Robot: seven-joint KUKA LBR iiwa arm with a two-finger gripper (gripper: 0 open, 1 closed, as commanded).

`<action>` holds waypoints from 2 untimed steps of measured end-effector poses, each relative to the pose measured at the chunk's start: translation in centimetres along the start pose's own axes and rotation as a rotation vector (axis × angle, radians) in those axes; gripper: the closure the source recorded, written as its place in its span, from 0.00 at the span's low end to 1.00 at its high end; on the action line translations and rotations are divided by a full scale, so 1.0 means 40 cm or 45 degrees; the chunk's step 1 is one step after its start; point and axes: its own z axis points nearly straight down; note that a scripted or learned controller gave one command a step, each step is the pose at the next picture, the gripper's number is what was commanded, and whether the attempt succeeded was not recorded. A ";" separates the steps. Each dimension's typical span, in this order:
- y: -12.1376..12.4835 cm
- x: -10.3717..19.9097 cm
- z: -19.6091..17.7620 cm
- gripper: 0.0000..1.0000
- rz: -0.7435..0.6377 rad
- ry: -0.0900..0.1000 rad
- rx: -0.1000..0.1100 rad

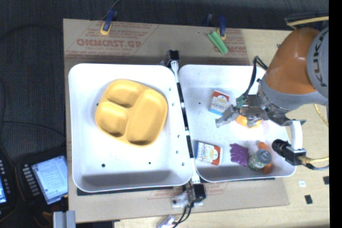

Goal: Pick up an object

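The gripper (pixel 231 116) hangs low in the right bin (pixel 203 80), and whether it is open or closed on anything I cannot tell (the wrist hides much); a small orange object (pixel 245 120) lies just beside it, toward the arm's side

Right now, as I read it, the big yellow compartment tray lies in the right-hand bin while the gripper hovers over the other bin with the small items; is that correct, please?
Not quite: the yellow compartment tray lies in the left bin, not the right. The camera view shows it. The rest holds: the gripper hovers over the right bin with the small items.
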 end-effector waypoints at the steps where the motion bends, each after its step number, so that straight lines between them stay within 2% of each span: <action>1: 0.029 -0.009 0.246 0.00 0.000 -0.001 -0.010; 2: -0.065 0.037 0.244 0.00 0.003 -0.008 -0.023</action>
